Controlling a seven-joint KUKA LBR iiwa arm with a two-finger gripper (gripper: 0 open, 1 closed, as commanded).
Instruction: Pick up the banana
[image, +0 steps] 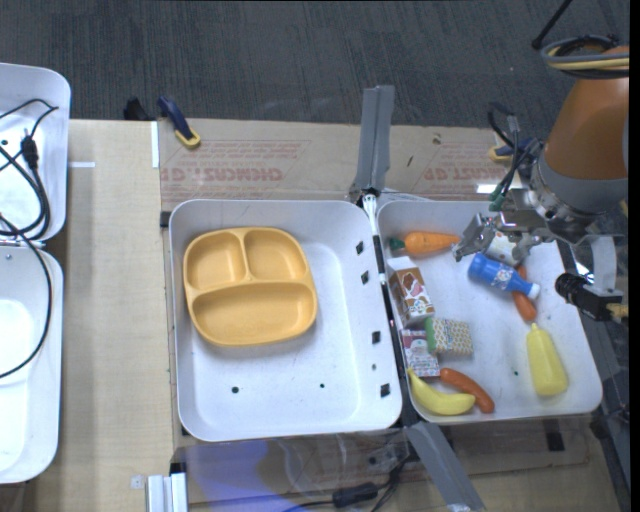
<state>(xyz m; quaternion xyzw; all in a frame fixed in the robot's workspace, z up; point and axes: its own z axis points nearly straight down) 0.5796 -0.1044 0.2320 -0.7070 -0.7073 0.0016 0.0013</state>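
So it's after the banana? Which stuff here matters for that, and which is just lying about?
Matters: banana; gripper; right bin holding it.

Lying about: yellow tray; carrot; blue bottle; yellow bottle; boxes.

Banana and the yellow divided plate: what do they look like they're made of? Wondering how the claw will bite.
Banana: looks like moulded plastic toy fruit, smooth with a slight sheen and uniform yellow; could be rubbery, the view leaves that open.
Yellow divided plate: appears to be hard plastic, matte to satin, one even colour with rounded moulded ridges between its three compartments.
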